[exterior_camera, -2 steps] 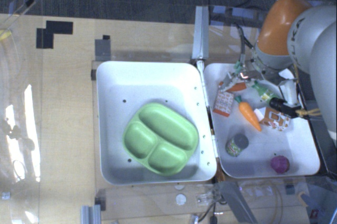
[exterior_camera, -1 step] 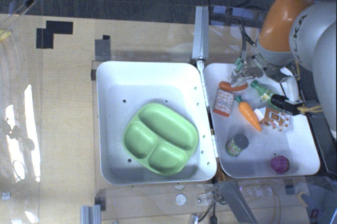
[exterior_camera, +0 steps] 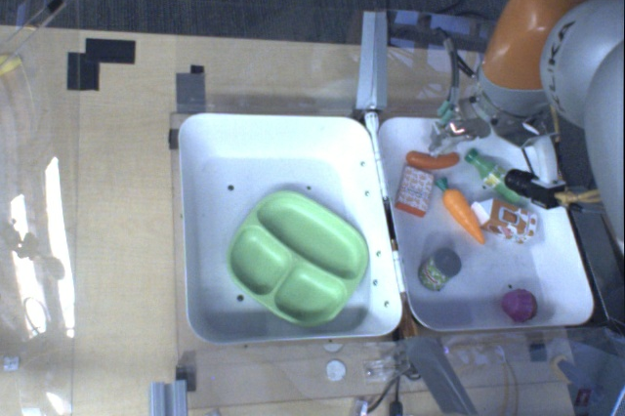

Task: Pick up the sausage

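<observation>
The sausage [exterior_camera: 431, 160], short and orange-red, lies on the floor of the right bin [exterior_camera: 576, 292] near its far left corner. My gripper [exterior_camera: 459, 128] hangs just beyond and to the right of it, at the bin's far edge, below the orange band of the arm. Its fingers stand open with nothing between them. The sausage lies free, a little in front of the fingertips.
Close around the sausage lie a red packet [exterior_camera: 415, 189], a carrot [exterior_camera: 462, 214], a green bottle [exterior_camera: 485, 166] and a small orange-and-white box [exterior_camera: 513, 221]. A can [exterior_camera: 439, 270] and a purple piece [exterior_camera: 520, 305] sit nearer the front. The left bin [exterior_camera: 210, 160] holds a green divided plate [exterior_camera: 298, 256].
</observation>
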Robot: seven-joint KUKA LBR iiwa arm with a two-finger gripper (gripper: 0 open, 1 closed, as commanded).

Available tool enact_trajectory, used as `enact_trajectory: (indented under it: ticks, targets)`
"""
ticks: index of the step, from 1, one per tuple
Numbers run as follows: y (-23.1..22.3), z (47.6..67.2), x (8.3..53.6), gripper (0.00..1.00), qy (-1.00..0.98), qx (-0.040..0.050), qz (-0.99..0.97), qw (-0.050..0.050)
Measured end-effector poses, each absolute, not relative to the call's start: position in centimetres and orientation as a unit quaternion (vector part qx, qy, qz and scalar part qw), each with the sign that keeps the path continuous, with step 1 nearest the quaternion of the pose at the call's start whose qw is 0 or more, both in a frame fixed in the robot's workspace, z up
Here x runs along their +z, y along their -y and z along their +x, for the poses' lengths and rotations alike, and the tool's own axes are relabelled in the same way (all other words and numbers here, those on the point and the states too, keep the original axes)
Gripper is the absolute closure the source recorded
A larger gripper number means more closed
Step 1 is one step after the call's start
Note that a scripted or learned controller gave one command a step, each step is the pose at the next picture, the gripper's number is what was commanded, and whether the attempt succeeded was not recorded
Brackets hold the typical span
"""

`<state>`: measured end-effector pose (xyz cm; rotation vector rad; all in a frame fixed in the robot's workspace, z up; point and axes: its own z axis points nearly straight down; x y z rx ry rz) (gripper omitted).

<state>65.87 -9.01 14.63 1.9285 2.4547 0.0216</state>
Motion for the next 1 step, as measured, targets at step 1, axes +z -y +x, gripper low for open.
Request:
enact_trajectory:
  ticks: [1]
  targets:
    - [5.14, 67.1, 23.31, 1.0, -0.798, 0.0035, 0.603, 0.005]
